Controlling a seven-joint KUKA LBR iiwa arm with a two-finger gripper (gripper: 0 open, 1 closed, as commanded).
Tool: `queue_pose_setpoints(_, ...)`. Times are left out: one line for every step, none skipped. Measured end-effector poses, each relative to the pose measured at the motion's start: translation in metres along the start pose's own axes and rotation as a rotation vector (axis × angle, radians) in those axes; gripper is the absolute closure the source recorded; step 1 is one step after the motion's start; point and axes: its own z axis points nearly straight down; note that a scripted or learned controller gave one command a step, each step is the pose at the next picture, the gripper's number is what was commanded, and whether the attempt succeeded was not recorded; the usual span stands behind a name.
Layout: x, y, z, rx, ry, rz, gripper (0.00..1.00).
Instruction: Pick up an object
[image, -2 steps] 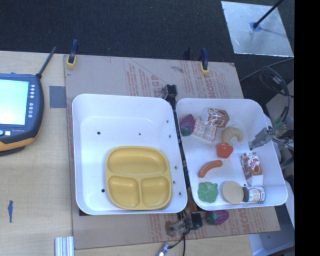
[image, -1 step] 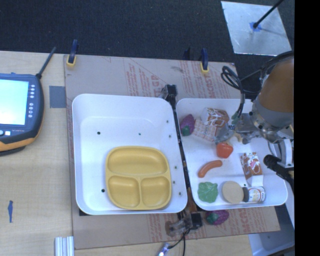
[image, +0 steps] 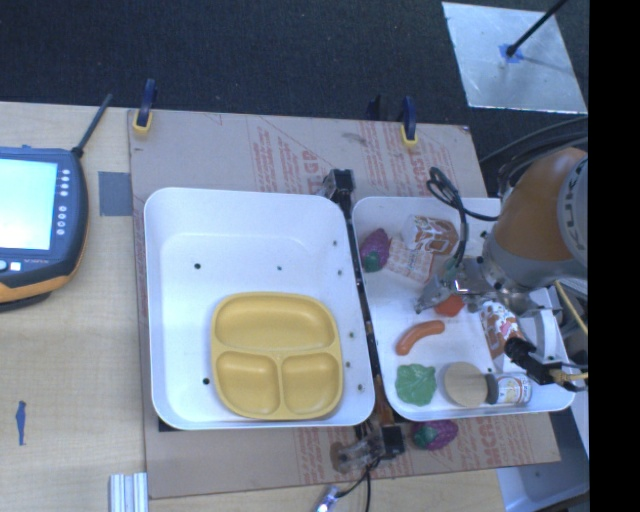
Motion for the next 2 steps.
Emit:
queue_pose_setpoints(-0.001, 0.001, -0.012, -0.001, -0.002, -0.003, 1.0)
queue_pose_setpoints(0.071, -0.003, -0.101, -0.003, 0.001, -0.001, 1.0)
